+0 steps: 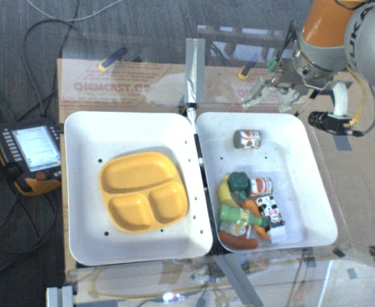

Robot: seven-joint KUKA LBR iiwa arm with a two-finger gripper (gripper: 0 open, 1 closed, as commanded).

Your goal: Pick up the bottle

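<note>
The bottle (pixel 234 213) looks like the yellow-green one with a label, lying on its side in the pile at the front of the right bin (pixel 308 171). Other items crowd it on all sides. My gripper (pixel 273 94) hangs above the far rim of the right bin, well behind the pile. Its fingers (pixel 256 96) are spread open with nothing between them.
A small can (pixel 246 139) lies alone near the back of the right bin. The pile also holds a green lump (pixel 239 182), a second can (pixel 261 185), a black-and-white carton (pixel 272 212), a carrot (pixel 252 210) and a red sausage (pixel 237 240). A yellow divided tray (pixel 142 190) sits in the left bin (pixel 85 139).
</note>
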